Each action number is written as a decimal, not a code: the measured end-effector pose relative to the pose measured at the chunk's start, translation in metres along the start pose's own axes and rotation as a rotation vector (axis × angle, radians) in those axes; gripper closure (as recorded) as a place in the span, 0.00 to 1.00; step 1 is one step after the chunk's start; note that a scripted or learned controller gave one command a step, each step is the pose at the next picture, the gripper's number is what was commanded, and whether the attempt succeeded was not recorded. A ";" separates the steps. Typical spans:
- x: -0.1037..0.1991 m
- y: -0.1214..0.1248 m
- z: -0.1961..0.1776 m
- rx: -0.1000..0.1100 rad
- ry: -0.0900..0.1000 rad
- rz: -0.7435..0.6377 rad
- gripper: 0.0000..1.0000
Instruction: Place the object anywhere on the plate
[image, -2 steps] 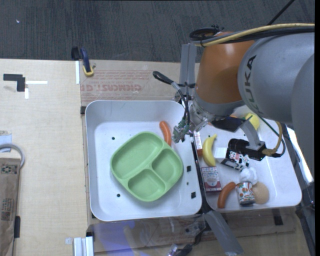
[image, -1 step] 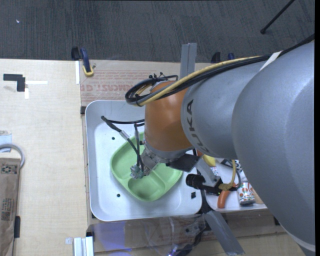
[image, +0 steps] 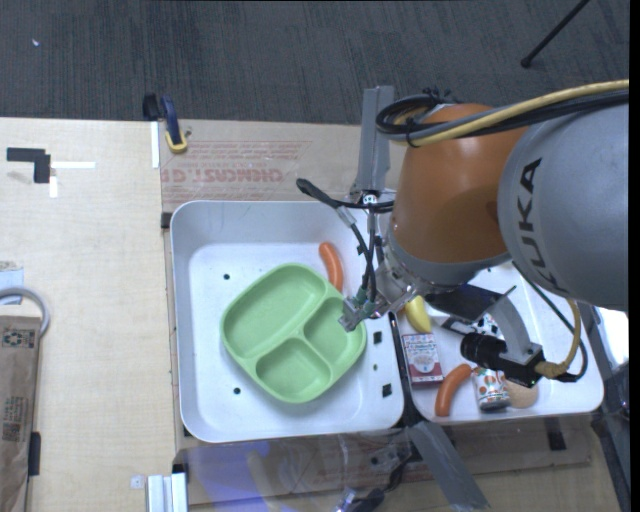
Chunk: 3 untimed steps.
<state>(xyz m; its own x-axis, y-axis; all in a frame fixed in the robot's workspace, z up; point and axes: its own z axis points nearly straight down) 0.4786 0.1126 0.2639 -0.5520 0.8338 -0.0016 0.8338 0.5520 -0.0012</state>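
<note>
The hand (image: 352, 312) hovers at the green plate's (image: 285, 340) right edge at frame centre; whether it grips anything I cannot tell. No object lies on the plate, so placing seems left to do.

The green three-compartment plate (image: 285, 335) is lying flat and turned at a slant in the left white bin (image: 200, 300), around the frame's center. An orange carrot-like object (image: 331, 265) is resting on the bin floor just beside the plate's upper right rim.

Green plate (image: 275, 335) smooth matt plastic; white bin (image: 200, 400) glossy plastic; surface (image: 80, 260) pale matt wood
</note>
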 end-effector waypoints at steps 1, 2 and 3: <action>0.038 0.023 0.157 0.004 0.002 0.104 1.00; 0.041 0.024 0.156 0.004 0.007 0.098 0.00; 0.012 0.008 0.166 -0.014 0.016 0.335 0.00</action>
<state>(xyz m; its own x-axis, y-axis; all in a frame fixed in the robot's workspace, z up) 0.4790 0.1266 0.0979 -0.2468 0.9689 0.0156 0.9690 0.2467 0.0102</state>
